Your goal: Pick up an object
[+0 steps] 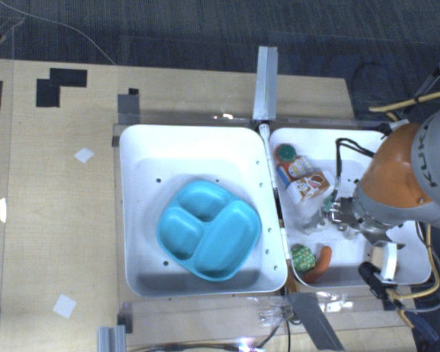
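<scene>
In the right bin lie several small items. A green-capped bottle rests at the far left corner, with a white and orange packet just in front of it. A green bumpy piece and an orange-red sausage-shaped piece sit together at the near left corner. My gripper hangs low over the bin's middle, just to the right of the packet and above the green piece. The grey and orange wrist covers the bin's right half.
The left bin holds a blue divided plate. A metal post stands behind the wall between the bins. Cables trail along the right bin's near edge. Black marks lie on the wooden bench at far left.
</scene>
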You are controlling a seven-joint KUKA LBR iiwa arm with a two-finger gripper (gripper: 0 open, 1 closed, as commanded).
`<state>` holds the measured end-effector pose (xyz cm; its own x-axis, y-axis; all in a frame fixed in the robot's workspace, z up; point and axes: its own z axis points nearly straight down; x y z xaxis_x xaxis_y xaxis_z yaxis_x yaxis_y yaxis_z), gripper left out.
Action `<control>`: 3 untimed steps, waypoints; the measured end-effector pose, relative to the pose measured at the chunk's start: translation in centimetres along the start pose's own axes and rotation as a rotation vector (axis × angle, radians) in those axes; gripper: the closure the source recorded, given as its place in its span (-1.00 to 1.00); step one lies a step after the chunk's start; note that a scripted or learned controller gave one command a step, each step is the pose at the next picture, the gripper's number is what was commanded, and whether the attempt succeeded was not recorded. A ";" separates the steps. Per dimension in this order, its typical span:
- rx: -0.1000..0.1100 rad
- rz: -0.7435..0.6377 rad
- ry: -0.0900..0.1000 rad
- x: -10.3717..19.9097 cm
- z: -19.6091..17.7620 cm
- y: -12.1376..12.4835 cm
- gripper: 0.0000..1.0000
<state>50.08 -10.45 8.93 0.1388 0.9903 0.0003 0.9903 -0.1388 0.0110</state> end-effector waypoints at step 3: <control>0.082 -0.032 0.013 0.8 0.7 15.7 -1.00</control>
<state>65.74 -11.87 8.41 0.1072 0.9941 0.0142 0.9918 -0.1060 -0.0708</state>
